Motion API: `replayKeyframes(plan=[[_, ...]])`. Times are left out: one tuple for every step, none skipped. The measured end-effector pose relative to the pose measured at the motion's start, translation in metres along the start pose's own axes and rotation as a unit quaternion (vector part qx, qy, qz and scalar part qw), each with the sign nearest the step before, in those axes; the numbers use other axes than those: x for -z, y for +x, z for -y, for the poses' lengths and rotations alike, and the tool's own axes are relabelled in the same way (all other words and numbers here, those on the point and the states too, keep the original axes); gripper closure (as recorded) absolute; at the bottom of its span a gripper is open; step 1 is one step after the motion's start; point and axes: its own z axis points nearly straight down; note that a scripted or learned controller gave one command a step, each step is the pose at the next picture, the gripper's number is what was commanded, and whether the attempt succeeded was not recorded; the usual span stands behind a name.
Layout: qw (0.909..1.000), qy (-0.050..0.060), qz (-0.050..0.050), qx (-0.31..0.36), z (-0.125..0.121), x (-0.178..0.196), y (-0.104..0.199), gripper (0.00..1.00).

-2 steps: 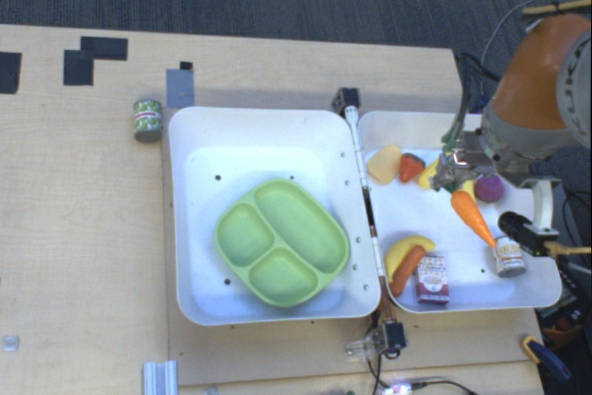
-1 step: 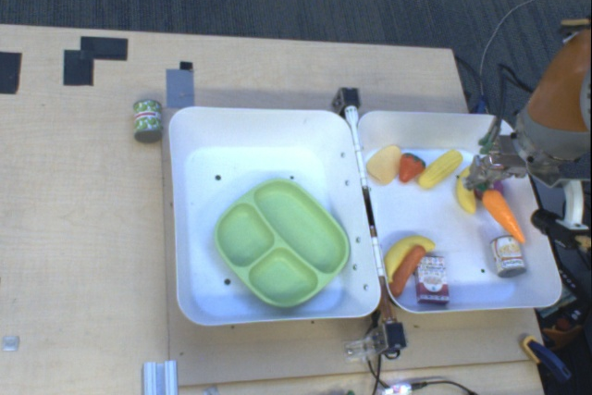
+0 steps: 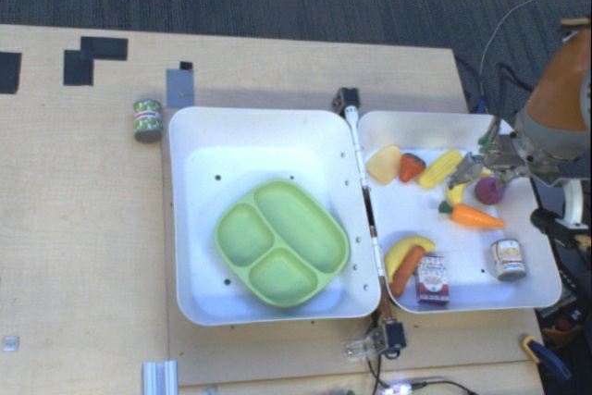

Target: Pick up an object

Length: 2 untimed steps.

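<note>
Red-labelled packet [image 3: 432, 280] lies beside banana [image 3: 407, 250], print unreadable.

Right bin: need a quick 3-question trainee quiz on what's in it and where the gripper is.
1. True or false: the green divided plate lies in the right bin.
2. Which item lies nearest the gripper? A) small tin can B) purple round item C) red carton
3. Fill in: the carrot lies just below the ___ round item in the view.

Key: 1 false, it lies in the left bin. 2 B. 3 purple.
</note>
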Motion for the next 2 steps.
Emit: replayKeyframes(plan=[[1.0, -0.008, 0.003, 0.001, 0.001, -0.0153, 0.0061, 0.0], [1.0, -0.009, 0.002, 0.002, 0.0047, -0.019, 0.0114, 0.0]])
